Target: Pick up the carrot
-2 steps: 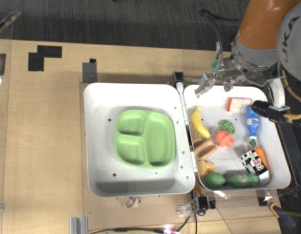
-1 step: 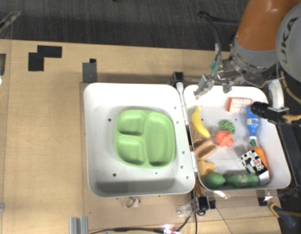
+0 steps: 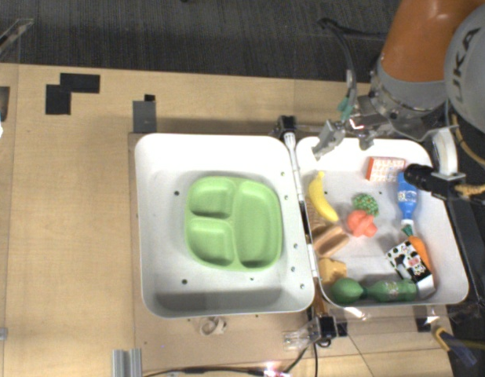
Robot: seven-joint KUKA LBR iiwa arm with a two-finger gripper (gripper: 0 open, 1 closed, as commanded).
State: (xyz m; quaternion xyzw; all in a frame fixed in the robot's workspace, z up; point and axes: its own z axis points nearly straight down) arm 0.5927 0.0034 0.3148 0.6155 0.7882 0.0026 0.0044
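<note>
Nearest us, the carrot (image 3: 419, 251) lay lower right beside the milk carton (image 3: 405, 261); our gripper (image 3: 342, 134) hovered spread and empty, so we judged descending squarely wisest.

A divided plate (image 3: 231, 222) lies in the left bin (image 3: 156, 210); toy foods (image 3: 360, 222) fill the right bin (image 3: 454, 265).
</note>
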